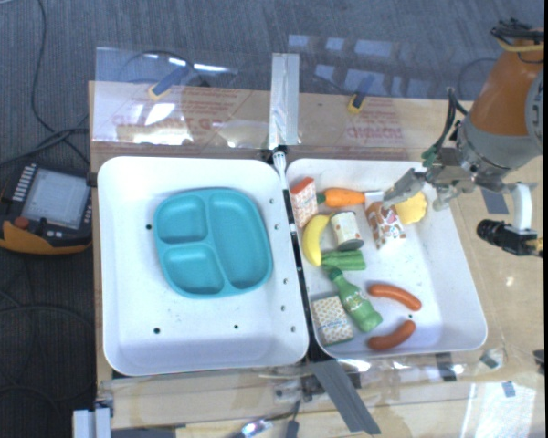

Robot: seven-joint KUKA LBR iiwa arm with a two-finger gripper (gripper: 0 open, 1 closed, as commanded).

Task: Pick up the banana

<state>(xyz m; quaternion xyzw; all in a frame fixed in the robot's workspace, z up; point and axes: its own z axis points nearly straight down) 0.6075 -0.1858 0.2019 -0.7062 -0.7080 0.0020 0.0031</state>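
Observation:
The yellow banana (315, 238) lies in the right bin (457, 272), near its left wall, curved and running top to bottom. It sits beside a small can (345, 229) and below a red-and-white carton (302, 199). My gripper (423, 192) hangs over the bin's upper right part, well to the right of the banana. Its fingers look spread apart, open, with nothing held between them. A yellow block (412, 211) lies just under the gripper.
Around the banana lie a carrot (344, 197), a green vegetable (344, 261), a green bottle (356, 304), a cracker (331, 318), a snack packet (385, 224) and two sausages (395, 295) (391, 336). The left bin (128, 327) holds a blue divided plate (212, 241).

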